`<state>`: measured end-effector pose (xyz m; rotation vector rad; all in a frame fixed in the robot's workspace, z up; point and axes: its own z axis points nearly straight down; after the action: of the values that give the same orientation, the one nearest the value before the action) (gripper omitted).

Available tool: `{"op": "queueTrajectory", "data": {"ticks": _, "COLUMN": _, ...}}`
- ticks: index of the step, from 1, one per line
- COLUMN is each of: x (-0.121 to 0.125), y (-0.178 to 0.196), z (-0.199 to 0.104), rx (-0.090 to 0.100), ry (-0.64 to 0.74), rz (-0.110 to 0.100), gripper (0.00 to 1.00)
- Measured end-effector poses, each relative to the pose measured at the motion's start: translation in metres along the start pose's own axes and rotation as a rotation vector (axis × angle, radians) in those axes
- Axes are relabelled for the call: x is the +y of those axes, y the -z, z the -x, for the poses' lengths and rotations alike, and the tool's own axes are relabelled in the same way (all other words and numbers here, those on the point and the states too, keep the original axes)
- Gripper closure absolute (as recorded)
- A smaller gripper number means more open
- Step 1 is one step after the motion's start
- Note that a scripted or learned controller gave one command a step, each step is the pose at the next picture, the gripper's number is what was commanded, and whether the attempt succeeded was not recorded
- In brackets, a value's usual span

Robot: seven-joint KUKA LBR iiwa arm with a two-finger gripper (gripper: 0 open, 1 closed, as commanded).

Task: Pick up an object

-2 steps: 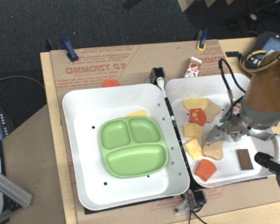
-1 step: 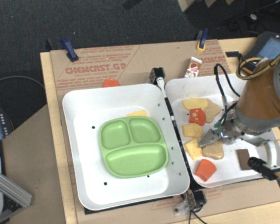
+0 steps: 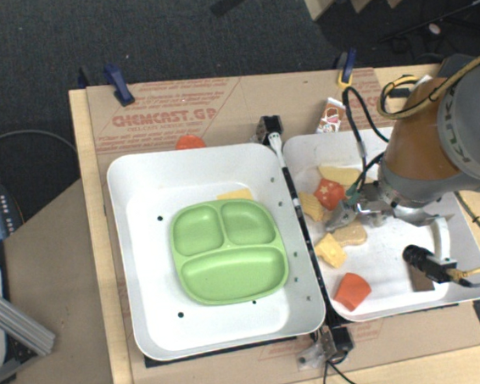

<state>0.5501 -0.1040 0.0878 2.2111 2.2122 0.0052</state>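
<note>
In the right white bin point(image 3: 455, 288) I see the grey arm's gripper point(image 3: 355, 212) low among the food pieces, just beside a red tomato-like ball point(image 3: 329, 192) and above a pale tan lump point(image 3: 352, 236). I cannot tell how the claw stands. A yellow wedge point(image 3: 331, 251) and an orange-red block point(image 3: 351, 290) lie nearby. The left white bin point(image 3: 152, 324) holds a green divided plastic plate point(image 3: 228, 252).

- Arm point(image 3: 440, 144): cut off by the right edge; covers much of the right bin point(image 3: 386, 286).
- Gripper point(image 3: 348, 209): fingertips too small and blurred to read.
- Yellow piece point(image 3: 340, 173) behind the gripper: partly covered by the wrist.
- Yellow piece point(image 3: 234, 196) in the left bin point(image 3: 143, 240): mostly under the green plate point(image 3: 227, 250).
- Orange object point(image 3: 189, 142) beyond the left bin: half hidden by its rim.
</note>
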Motion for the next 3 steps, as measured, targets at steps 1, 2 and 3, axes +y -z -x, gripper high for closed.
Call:
{"op": "queueTrajectory", "data": {"ticks": 1, "x": -0.072, "y": -0.001, "z": 0.118, "rx": 0.009, "ry": -0.009, "rz": -0.01, "gripper": 0.0}}
{"op": "queueTrajectory", "data": {"ticks": 2, "x": -0.003, "y": -0.003, "z": 0.115, "rx": 0.018, "ry": 0.006, "rz": -0.014, "gripper": 0.0}}
{"op": "queueTrajectory", "data": {"ticks": 3, "x": -0.019, "y": -0.002, "z": 0.058, "rx": 0.008, "ry": 0.003, "rz": -0.01, "gripper": 0.0}}
